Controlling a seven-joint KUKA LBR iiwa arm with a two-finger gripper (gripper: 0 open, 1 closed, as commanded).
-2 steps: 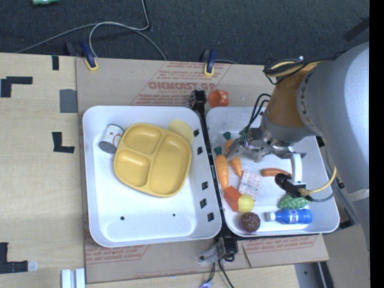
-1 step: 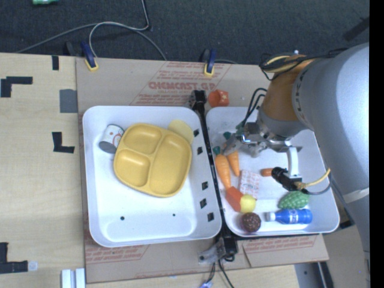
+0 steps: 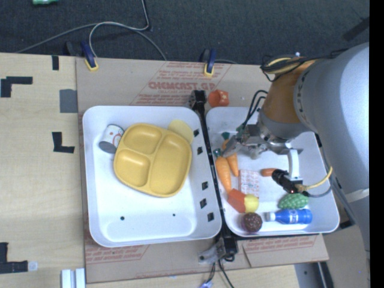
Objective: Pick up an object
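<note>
Currently, status:
Targets: carrot (image 3: 223,171), red-and-yellow fruit (image 3: 242,201), patterned packet (image 3: 249,180), brown ball (image 3: 252,222), blue bottle (image 3: 293,216) and green piece (image 3: 293,201) are all lying in right bin (image 3: 327,188), lower right of centre.
Gripper (image 3: 247,141): hanging over that bin's upper left, just above the carrot's top; grip state can't be told.
Arm (image 3: 336,95): reaching in from the right edge.
Left bin (image 3: 144,230): holding yellow divided plate (image 3: 153,159), small cup (image 3: 110,138) at its left.
Outside: orange-red piece (image 3: 218,98) sitting on cardboard above the bins.
</note>
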